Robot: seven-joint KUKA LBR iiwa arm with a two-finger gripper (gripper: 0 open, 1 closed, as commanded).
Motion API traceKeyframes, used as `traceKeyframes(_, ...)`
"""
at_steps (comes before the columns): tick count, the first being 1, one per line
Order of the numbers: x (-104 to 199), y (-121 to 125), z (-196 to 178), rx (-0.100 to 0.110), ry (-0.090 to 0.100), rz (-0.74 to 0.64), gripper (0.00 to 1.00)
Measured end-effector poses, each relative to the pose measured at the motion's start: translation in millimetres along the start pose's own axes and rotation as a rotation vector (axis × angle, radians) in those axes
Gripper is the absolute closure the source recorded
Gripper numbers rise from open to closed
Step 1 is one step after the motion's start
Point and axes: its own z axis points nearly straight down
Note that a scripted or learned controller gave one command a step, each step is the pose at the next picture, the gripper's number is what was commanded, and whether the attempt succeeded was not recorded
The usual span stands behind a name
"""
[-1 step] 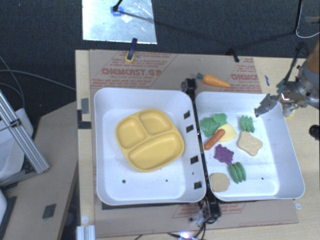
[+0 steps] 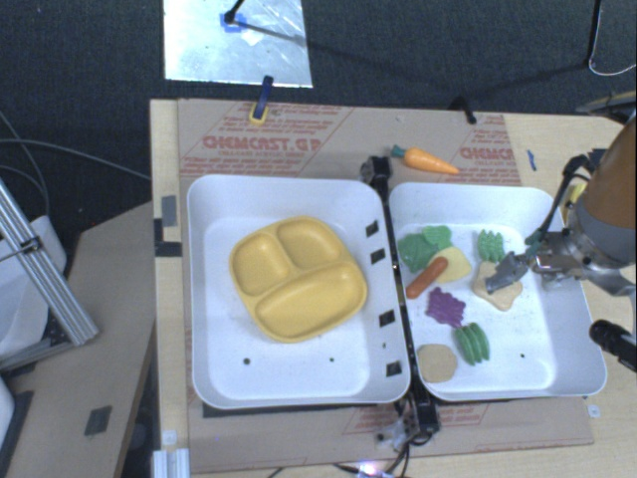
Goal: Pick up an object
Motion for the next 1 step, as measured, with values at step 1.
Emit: traceKeyframes(1,-1.5,4.5,-14.1,-0.013,-0.004,-0.002,1.0)
